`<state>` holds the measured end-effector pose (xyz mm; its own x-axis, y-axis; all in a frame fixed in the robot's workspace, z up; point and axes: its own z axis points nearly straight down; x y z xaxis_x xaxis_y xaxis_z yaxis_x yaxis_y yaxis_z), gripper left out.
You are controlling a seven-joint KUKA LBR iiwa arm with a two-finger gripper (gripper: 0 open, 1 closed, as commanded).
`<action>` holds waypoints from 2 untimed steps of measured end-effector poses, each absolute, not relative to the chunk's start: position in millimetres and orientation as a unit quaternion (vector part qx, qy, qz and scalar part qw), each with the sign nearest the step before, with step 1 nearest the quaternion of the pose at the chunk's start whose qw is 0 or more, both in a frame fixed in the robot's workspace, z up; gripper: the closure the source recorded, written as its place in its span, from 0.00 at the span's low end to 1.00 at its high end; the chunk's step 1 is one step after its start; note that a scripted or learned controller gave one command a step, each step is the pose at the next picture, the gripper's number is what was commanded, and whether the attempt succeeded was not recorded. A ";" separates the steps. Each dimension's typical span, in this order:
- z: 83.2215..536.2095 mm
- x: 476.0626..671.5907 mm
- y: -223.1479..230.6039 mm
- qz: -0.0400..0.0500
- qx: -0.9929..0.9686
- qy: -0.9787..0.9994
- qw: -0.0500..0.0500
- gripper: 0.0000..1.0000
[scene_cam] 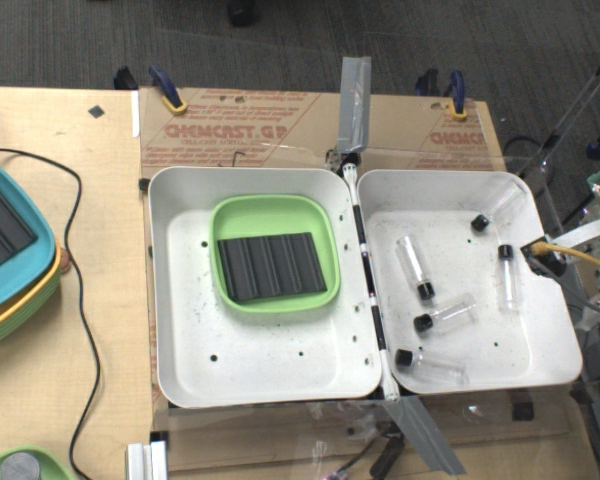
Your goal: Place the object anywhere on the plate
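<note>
A green plate [274, 230] sits in the left bin [180, 368] — 5 clear vials [413, 265] lie scattered across the right bin [550, 368].

The brown cardboard sheet [280, 123] behind the two bins carried red print reading "CHEMCAST GP" on its left part; the same red wording near its right end was too cut off to read

Only candidate for arm hardware: a small dark tip [533, 251] with a thin orange-yellow stem behind it, lying across the right rim of the right bin [570, 348]. Too small to tell whether it belongs to the arm.
</note>
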<state>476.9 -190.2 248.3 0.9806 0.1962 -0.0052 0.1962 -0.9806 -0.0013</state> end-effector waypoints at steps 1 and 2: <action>262.3 476.9 -222.4 0.003 -0.995 -0.099 0.000 0.00; 253.7 477.2 -177.4 0.003 -0.995 -0.102 0.001 0.00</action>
